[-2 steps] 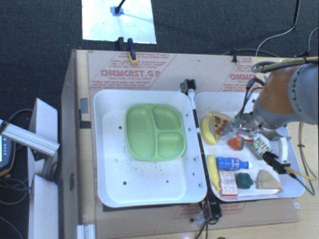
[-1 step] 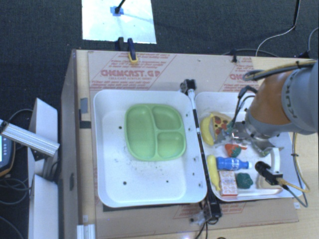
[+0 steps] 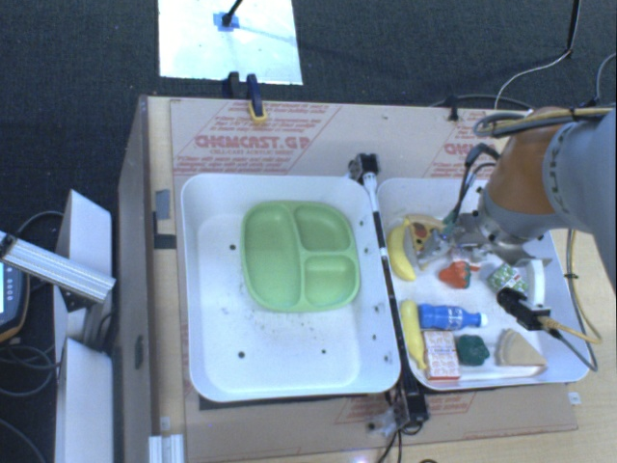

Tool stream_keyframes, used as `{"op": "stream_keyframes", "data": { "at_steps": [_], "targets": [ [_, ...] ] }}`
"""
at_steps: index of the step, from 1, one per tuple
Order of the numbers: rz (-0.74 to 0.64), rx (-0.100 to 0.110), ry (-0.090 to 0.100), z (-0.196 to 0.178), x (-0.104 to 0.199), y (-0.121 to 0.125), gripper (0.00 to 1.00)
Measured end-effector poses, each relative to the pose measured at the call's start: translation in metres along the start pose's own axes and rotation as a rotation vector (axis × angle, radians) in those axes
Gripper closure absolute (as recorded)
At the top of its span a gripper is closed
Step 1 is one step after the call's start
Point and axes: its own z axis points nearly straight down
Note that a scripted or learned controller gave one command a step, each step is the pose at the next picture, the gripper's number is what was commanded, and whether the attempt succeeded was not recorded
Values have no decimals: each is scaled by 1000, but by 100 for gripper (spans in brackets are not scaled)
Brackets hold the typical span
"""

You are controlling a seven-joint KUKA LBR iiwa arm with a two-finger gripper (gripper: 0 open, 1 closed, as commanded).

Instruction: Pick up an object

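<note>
One red toy (image 3: pixel 456 275) lies just below the tool (image 3: pixel 461 244); grip state unclear.

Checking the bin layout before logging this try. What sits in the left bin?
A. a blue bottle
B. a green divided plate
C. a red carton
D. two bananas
B: the green divided plate lies alone in the left bin, while the blue bottle lies in the right bin.
</note>
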Motion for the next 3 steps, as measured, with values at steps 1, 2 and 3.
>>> {"op": "stream_keyframes", "data": {
  "at_steps": [1, 2, 3],
  "targets": [
    [-1, 6, 2, 4, 18, 78, 0],
    [4, 3, -5, 3, 31, 41, 0],
    [1, 5, 0, -7, 33, 41, 100]
  ]
}}
